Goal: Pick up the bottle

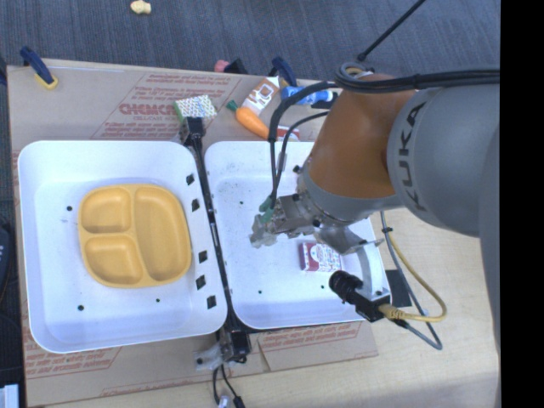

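A small white bottle [260,99] with an orange label and an orange cap lies on the cardboard just behind the right bin [246,291], outside it. My gripper [266,228] hangs low over the middle of the right bin, well in front of the bottle. The grey and orange arm covers much of the bin's right half. I see nothing clearly between the gripper's tips. A red and white packet [316,256] lies on the bin floor just right of the gripper, partly under the wrist.
A yellow divided plate [134,234] lies in the left bin [34,313]. A checkered block [195,107] and a blue item [308,97] sit on the cardboard behind the bins. Black clips line the divider between the bins. Cables trail off at the right.
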Robot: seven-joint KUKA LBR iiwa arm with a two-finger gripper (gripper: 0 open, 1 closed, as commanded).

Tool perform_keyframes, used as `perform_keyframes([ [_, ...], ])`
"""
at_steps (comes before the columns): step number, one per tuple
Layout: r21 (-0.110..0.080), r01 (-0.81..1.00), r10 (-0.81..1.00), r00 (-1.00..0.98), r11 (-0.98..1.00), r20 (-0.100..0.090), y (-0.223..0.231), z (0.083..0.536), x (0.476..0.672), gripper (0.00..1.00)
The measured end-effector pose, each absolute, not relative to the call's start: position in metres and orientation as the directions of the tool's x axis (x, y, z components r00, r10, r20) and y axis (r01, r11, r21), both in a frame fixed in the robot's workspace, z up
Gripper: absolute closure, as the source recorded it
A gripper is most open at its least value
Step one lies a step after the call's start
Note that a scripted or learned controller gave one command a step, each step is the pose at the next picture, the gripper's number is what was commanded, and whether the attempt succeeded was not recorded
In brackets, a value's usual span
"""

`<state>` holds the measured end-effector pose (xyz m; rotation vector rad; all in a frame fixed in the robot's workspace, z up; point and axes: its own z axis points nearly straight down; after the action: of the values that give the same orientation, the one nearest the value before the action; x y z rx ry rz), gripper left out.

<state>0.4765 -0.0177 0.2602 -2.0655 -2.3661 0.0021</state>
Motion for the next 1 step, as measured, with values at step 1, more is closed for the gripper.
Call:
perform_keyframes([
  [1, -0.006, 0.989, 0.989, -0.147, 0.147, 0.001, 0.0044, 0.1907, 0.4754, 1.00],
])
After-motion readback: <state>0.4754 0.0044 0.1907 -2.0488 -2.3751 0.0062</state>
